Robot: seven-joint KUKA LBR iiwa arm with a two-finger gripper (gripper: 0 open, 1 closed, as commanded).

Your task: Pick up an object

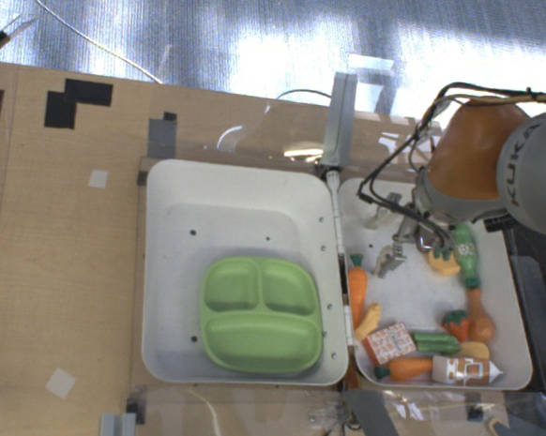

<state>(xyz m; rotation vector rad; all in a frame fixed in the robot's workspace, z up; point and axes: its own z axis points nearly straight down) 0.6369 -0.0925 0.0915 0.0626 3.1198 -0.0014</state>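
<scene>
Two shallow white bins: left bin has one green divided plastic plate; right bin has roughly ten toy foods. Arm reaches from right, tool low over right bin, finger state can't tell.

The arm runs off the right edge and hides the right bin's far corner.

Partial white "KUK" lettering on the grey arm at the right edge.
</scene>
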